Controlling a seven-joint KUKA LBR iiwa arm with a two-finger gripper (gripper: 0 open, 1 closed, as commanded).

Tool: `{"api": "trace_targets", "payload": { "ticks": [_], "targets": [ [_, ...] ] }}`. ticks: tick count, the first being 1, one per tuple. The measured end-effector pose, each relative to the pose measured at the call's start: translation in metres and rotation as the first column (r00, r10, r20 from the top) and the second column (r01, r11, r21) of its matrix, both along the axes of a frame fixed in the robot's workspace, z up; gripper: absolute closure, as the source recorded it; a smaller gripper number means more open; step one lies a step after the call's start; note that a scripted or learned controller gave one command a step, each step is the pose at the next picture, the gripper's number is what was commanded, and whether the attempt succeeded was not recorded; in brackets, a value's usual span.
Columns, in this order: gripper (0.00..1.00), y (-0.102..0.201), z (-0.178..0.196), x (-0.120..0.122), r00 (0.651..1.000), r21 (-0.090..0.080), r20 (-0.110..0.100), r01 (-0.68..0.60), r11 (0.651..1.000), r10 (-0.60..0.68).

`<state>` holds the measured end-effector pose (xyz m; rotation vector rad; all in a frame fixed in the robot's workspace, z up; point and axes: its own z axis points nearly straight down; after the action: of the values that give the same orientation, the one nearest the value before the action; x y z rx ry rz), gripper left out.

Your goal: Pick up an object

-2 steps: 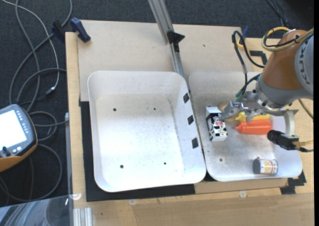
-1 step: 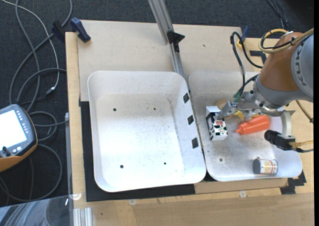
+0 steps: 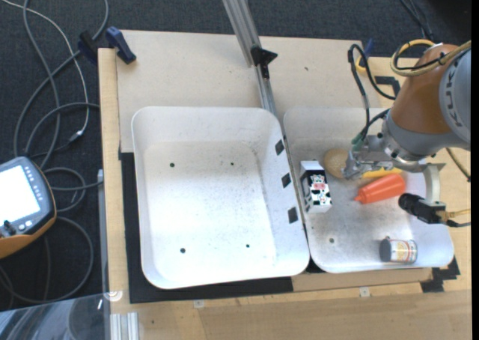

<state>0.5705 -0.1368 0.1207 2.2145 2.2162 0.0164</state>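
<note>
The single camera was fixed above the bench and looked down at a slant. Relative to the left bin, which sat near the frame's centre, the right bin lay toward the frame's right and the dark carpet filled the left and upper margins. The arm entered from the right, beyond the right bin. The camera stood far enough to take in both bins whole.

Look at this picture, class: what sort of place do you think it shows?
Probably a robotics lab or test bench. A grey and orange robot arm reaches over two white bins on a wooden bench, cables trail across the dark carpet, and a handheld control pendant lies beside the bench.
</note>
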Motion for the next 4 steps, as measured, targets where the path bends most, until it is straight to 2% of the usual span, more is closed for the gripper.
{"api": "trace_targets", "payload": {
  "ticks": [1, 3, 4],
  "targets": [
    [1.00, -0.002, 0.064, -0.001, 1.000, -0.003, -0.006, -0.001, 1.000, 0.001],
    [1.00, -0.001, 0.138, 0.001, 1.000, -0.003, -0.008, -0.002, 1.000, 0.002],
    [1.00, 0.060, 0.139, -0.011, 1.000, 0.002, -0.016, -0.006, 1.000, 0.006]
  ]
}}
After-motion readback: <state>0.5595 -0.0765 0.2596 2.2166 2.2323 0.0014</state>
